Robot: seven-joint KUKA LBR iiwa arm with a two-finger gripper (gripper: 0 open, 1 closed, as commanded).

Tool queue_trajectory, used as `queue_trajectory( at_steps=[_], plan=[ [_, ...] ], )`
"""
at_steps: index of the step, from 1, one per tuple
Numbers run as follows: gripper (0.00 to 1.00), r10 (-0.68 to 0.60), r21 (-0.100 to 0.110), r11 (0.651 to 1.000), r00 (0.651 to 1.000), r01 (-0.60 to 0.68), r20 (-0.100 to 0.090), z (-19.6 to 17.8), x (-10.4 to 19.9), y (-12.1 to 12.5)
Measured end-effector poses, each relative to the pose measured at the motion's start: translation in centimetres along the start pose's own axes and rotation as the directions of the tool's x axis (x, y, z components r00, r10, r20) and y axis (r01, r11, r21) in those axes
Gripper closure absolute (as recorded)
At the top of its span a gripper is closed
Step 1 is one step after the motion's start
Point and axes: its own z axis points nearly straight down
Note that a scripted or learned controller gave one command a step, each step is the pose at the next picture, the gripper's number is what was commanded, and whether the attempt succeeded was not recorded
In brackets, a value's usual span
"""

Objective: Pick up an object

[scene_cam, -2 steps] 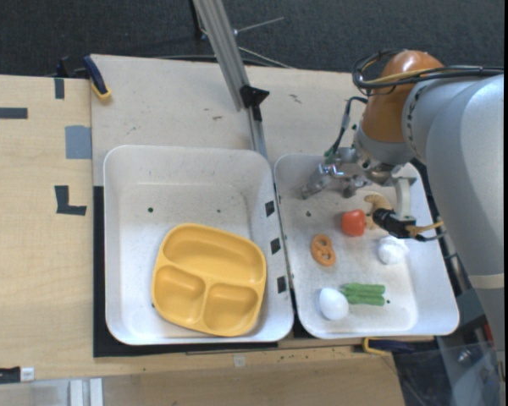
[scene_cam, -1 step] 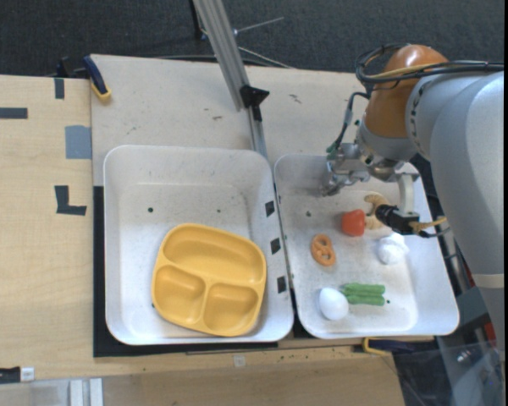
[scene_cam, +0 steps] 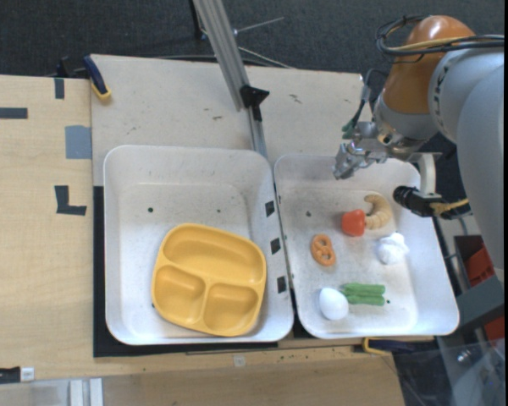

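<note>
Gripper (scene_cam: pixel 347 164) being held above far edge of right bin (scene_cam: pixel 406 315), finger spacing impossible to tell, nothing seen grasped. Red tomato (scene_cam: pixel 353 222), croissant (scene_cam: pixel 379 211) lying just nearer, likely being targeted.

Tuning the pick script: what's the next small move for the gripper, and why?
Probably toward the bin's near side and down: the gripper hangs at the right bin's far rim with nothing between its fingers, and the red tomato-like piece beside the croissant lies closest.
</note>
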Motion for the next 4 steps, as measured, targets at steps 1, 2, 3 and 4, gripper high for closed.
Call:
queue_trajectory(
  at_steps=[1, 2, 3, 4],
  plan=[
    [1.0, 0.0, 0.002, 1.0, 1.0, 0.0, 0.0, -4.5, 0.0, 0.1],
    [1.0, -0.006, 0.006, 1.0, 1.0, 0.006, -0.004, -4.8, 6.2, 0.2],
    [1.0, -0.005, 0.008, 1.0, 1.0, 0.005, -0.003, -4.2, 11.7, -0.1],
    [1.0, -0.005, 0.006, 1.0, 1.0, 0.005, -0.003, -5.5, 16.3, -0.7]
  ],
)
